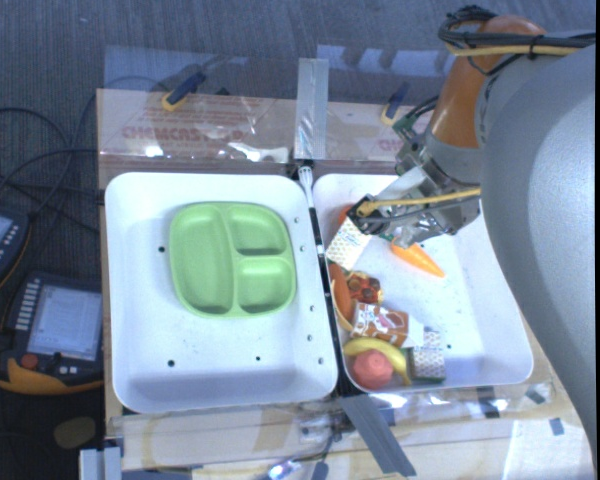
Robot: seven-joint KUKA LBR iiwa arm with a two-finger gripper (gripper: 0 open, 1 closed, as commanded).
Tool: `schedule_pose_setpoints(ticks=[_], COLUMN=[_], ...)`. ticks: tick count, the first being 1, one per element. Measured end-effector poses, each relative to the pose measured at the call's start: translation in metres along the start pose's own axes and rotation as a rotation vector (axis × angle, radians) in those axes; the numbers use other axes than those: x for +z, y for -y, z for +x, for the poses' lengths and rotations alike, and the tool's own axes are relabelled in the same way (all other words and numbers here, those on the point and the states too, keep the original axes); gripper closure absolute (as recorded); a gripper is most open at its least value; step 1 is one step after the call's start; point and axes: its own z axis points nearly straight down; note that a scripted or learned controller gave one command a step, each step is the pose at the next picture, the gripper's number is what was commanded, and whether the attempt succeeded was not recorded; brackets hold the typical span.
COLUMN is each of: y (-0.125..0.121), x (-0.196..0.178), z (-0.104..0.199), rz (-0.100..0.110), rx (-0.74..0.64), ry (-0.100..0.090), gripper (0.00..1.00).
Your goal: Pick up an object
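Note:
My gripper [388, 224] hangs low over the upper part of the right bin [490, 298], under the orange-banded wrist. An orange carrot [418, 259] lies just below and right of it, apparently not in its grasp. A small white and yellow packet [345, 243] sits just left of the gripper by the bin's left wall. Further down lie an orange-rimmed piece with dark bits [357, 290], a red and white packet [382, 321], a yellow banana [364, 348], a red fruit [373, 369] and a small green packet [430, 364].
The left bin [140, 358] holds a green divided plate [232, 259]. A raised divider [316, 258] separates the two bins. The grey arm covers the right bin's upper right corner. Cables and a pendant [55, 323] lie on the floor at the left.

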Motion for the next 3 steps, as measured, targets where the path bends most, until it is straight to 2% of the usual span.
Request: schedule_pose_setpoints(ticks=[1, 2, 3], y=[-0.008, 0.002, 0.036], x=[0.012, 0.047, -0.048], z=[-0.105, -0.091, -0.082], rz=[0.002, 0.003, 0.001], rx=[0.054, 0.229, -0.018], ry=[0.001, 0.002, -0.002], gripper=[1.0, 1.0, 1.0])
